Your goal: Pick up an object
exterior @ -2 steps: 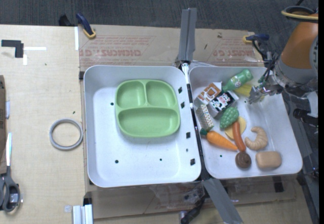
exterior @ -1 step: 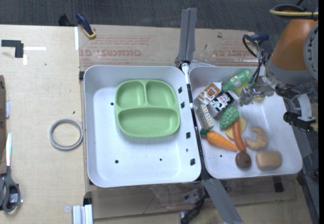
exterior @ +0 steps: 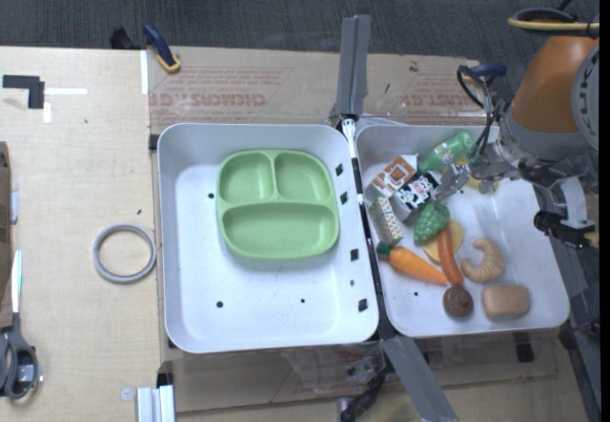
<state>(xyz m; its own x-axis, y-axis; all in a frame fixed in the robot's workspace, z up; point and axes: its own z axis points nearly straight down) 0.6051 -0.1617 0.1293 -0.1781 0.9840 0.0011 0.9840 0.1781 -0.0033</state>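
Observation:
The right bin [exterior: 534, 220] holds several toy foods. An orange carrot [exterior: 417, 264] lies by its left wall, with a second carrot [exterior: 446, 258] beside it. There is a dark green leafy piece [exterior: 431, 220], a black-and-white patterned item [exterior: 417, 190] and an orange-and-white carton [exterior: 393, 172]. A light green piece [exterior: 448, 151] lies at the back. A croissant [exterior: 484, 260], a tan bread roll [exterior: 505, 300] and a brown ball [exterior: 458, 302] lie near the front. My gripper [exterior: 457, 178] is low over the back of this bin, right next to the patterned item and the light green piece.
The left bin [exterior: 191, 296] holds a green divided plate [exterior: 278, 203]. A grey divider bar [exterior: 353, 68] runs between the bins. On the bench to the left lie a tape ring [exterior: 124, 251] and scissors [exterior: 17, 353]. The arm's orange band [exterior: 562, 77] is over the right bin's back corner.

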